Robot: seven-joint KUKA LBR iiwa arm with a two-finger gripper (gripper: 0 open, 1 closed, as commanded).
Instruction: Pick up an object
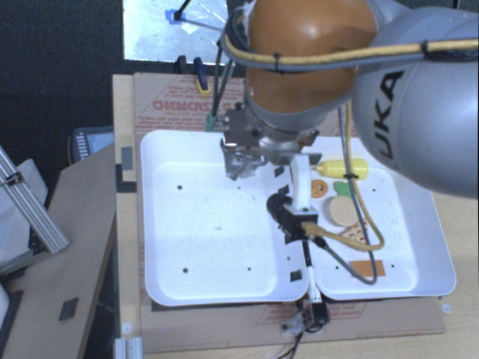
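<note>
The grey arm with its orange band reaches in from the right and hangs over the seam between the two bins. Its gripper [238,163] is low over the back right corner of the left bin [202,230]. The right bin [415,264] holds several small things: a yellow piece [346,168] at the back, a small orange round piece [319,188], a green piece [343,189], a tan disc [341,213] and an orange block [368,268] near the front. I see nothing held under the gripper.
A black cable and a yellow hose [352,238] droop from the wrist over the right bin's objects. Brown cardboard [179,107] lies under both bins. A shiny metal sheet [161,21] lies beyond the bench, and an aluminium rail [30,208] stands at the left.
</note>
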